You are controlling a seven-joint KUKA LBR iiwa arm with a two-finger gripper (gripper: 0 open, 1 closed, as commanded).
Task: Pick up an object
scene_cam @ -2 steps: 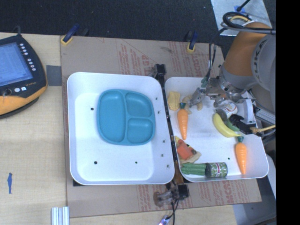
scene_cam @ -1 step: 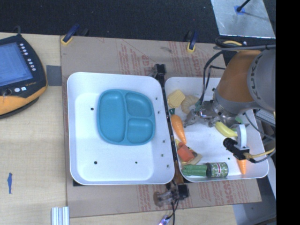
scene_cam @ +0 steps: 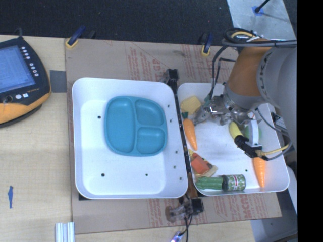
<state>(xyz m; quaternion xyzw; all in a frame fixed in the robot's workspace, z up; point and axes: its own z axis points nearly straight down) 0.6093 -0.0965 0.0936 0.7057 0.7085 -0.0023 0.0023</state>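
Observation:
The right bin (scene_cam: 222, 147) holds several items. An orange carrot (scene_cam: 190, 134) lies along its left wall, with a pale yellow wedge (scene_cam: 191, 104) above it. A red and orange piece (scene_cam: 201, 164) sits lower left, beside a green bottle (scene_cam: 222, 183) lying along the front wall. A second carrot (scene_cam: 260, 170) is at the right, and a yellow item (scene_cam: 235, 130) lies partly under the arm. My gripper (scene_cam: 216, 113) hangs low in the bin's upper part, just right of the yellow wedge and above the first carrot. The wrist hides whatever is beneath it.
The left bin (scene_cam: 88, 135) holds a blue divided plate (scene_cam: 135, 125). A tablet controller (scene_cam: 17, 79) rests at the far left of the bench. Clamps sit between the bins at the back (scene_cam: 172, 76) and front (scene_cam: 187, 206). Cables loop off the wrist.

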